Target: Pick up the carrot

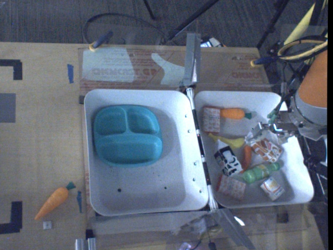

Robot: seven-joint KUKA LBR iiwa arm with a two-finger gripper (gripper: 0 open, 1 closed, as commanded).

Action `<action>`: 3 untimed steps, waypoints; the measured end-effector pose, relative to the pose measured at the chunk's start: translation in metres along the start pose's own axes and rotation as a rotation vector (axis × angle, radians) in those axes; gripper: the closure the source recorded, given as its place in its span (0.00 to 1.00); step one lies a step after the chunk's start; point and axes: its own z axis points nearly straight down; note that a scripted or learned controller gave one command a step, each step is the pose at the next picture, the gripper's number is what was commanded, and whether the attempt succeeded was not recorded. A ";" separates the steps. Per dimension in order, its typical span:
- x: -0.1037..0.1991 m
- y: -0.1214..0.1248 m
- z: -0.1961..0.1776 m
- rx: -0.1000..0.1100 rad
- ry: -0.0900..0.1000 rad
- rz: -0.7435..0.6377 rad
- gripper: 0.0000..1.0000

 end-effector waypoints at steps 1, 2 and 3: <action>0.040 0.067 0.106 -0.002 -0.001 -0.155 0.00; 0.037 0.068 0.095 -0.004 -0.001 -0.148 1.00; 0.046 0.146 -0.003 -0.004 -0.003 0.088 1.00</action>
